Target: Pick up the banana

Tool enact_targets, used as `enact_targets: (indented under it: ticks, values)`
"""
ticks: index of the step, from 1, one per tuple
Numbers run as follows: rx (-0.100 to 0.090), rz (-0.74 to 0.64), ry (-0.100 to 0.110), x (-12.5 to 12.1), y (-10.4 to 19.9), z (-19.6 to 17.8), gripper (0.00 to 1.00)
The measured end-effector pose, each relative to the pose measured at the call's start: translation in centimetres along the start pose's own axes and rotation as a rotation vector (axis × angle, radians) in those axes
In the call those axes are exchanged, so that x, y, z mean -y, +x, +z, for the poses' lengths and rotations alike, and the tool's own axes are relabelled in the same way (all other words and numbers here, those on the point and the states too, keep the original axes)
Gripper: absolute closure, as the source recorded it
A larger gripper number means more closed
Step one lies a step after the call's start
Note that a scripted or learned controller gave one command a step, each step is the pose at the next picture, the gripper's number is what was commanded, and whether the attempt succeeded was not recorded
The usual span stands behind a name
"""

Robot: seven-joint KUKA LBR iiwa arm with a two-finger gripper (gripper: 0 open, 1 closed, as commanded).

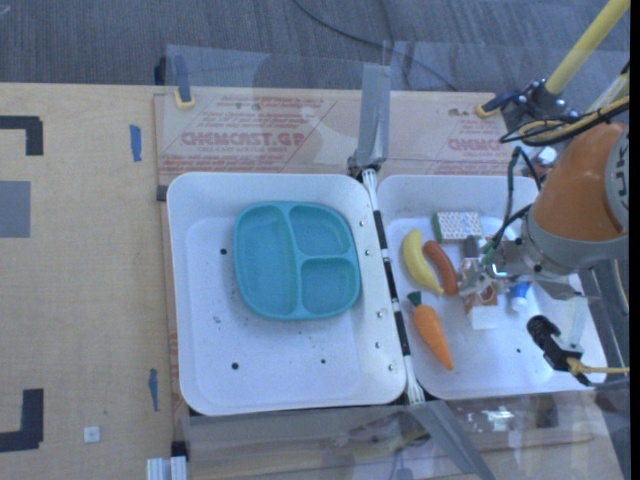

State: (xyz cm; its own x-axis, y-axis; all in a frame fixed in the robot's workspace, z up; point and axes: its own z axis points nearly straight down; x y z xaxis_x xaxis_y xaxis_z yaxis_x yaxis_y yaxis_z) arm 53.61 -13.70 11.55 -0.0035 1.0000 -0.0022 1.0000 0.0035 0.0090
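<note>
- Pale wood makes up the bench (80, 298), which bears black angle marks and strips of blue tape along its left part.
- White and shallow, the left bin (200, 368) sits with its right wall against the other bin; a few dark specks dot its floor.
- Teal in colour, a divided plate (297, 259) with three compartments lies flat in the upper middle of the left bin, well apart from that bin's left wall.
- The right bin (480, 373) holds all the small things.
- The banana (417, 260), yellow, lies near the right bin's left wall, about midway between its far and near edges, running from far to near.
- A reddish-brown sausage (441, 266) lies just beside the banana on its right, and the two look to be touching.
- An orange carrot (432, 334) lies nearer the front edge, below the banana, its green end towards the left wall.
- A small speckled block (459, 226) sits near the bin's far edge.
- The gripper (485, 278) hangs over the middle of the right bin, right of the sausage and apart from the banana; whether its fingers are spread or closed cannot be made out.
- The grey arm with its orange band (580, 183) comes in over the bin's right side.
</note>
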Motion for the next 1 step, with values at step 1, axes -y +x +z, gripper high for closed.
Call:
enact_targets:
  ticks: [1]
  values:
    - [-0.002,-0.037,0.008,-4.36,4.92,-6.92,1.0]
